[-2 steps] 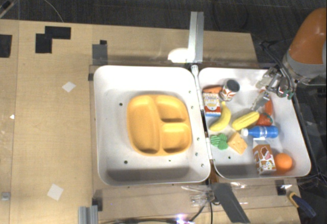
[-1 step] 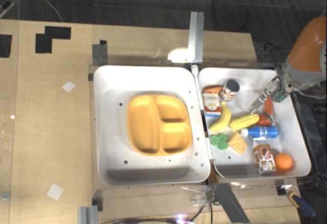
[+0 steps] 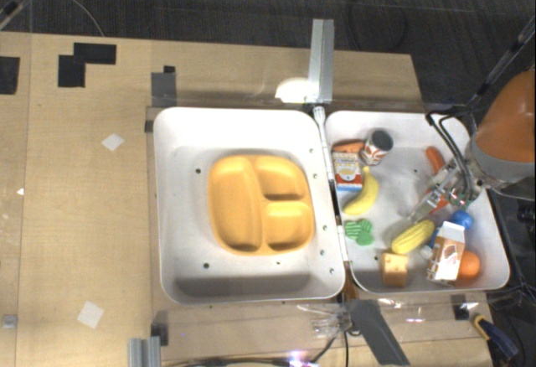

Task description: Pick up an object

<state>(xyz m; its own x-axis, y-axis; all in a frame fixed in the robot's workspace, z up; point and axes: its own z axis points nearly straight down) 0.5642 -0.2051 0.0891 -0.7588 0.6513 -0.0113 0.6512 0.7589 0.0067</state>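
The right bin (image 3: 494,273) holds several small items. A banana (image 3: 363,194) lies beside a red and white carton (image 3: 347,166), with a dark-topped can (image 3: 378,146) behind them. A yellow corn cob (image 3: 413,236), a green toy (image 3: 358,230), a brown cube (image 3: 395,268), a white and orange carton (image 3: 448,250) and an orange ball (image 3: 469,266) lie toward the front. A red sausage (image 3: 434,158) lies near the back right. My gripper (image 3: 442,196) hangs low in the bin's right half, just above the corn cob and left of a blue-capped item (image 3: 462,220).
The left bin (image 3: 176,273) holds a yellow divided plate (image 3: 260,202). A metal post (image 3: 322,64) stands behind the wall between the bins. The arm's orange band (image 3: 511,126) hangs over the right bin's far right edge, with cables beside it.
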